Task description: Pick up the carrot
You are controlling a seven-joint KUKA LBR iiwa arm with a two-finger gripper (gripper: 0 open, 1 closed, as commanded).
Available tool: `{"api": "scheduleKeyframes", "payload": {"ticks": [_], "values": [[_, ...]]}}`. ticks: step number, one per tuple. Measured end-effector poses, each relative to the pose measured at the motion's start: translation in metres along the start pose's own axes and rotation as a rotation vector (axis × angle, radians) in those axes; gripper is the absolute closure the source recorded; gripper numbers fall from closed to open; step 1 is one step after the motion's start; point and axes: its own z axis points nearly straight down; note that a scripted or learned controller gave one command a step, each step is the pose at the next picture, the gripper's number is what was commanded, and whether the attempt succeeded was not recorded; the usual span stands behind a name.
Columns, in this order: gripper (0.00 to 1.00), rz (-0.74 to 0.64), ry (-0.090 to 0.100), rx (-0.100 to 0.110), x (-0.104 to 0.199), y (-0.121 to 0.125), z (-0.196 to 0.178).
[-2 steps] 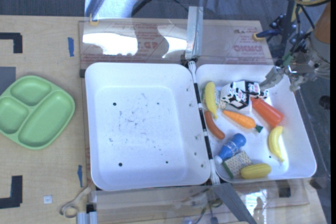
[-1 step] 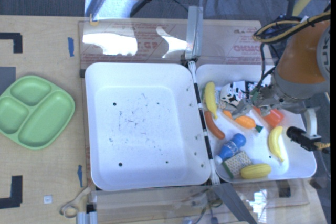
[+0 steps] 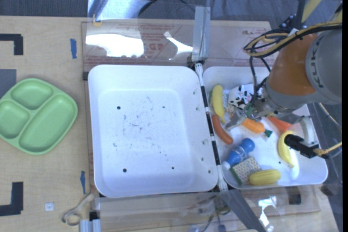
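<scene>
The carrot (image 3: 253, 126) is a short orange piece with a green tip, lying in the middle of the right bin (image 3: 315, 171). My gripper (image 3: 243, 113) hangs low over the bin, just above and to the left of the carrot, close to it or touching it. The grey arm with its orange band (image 3: 291, 70) comes in from the upper right and hides the bin's far right corner. A cluster of small toys sits around the gripper's tip and blurs its outline.
The right bin also holds a yellow banana (image 3: 217, 100), a red-orange sausage (image 3: 222, 130), a blue bottle (image 3: 239, 152), a second banana (image 3: 286, 149), a yellow corn piece (image 3: 264, 176) and an orange-red piece (image 3: 280, 123). The left bin (image 3: 98, 117) adjoins it. A green divided plate (image 3: 35, 115) lies far left.
</scene>
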Motion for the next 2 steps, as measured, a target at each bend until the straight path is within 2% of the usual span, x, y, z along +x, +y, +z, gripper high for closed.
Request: {"api": "scheduleKeyframes", "payload": {"ticks": [1,2], "values": [[1.0,0.002,-0.003,-0.007,-0.002,0.002,-0.012],[1.0,0.138,0.0,0.004,0.031,-0.077,-0.153]]}}
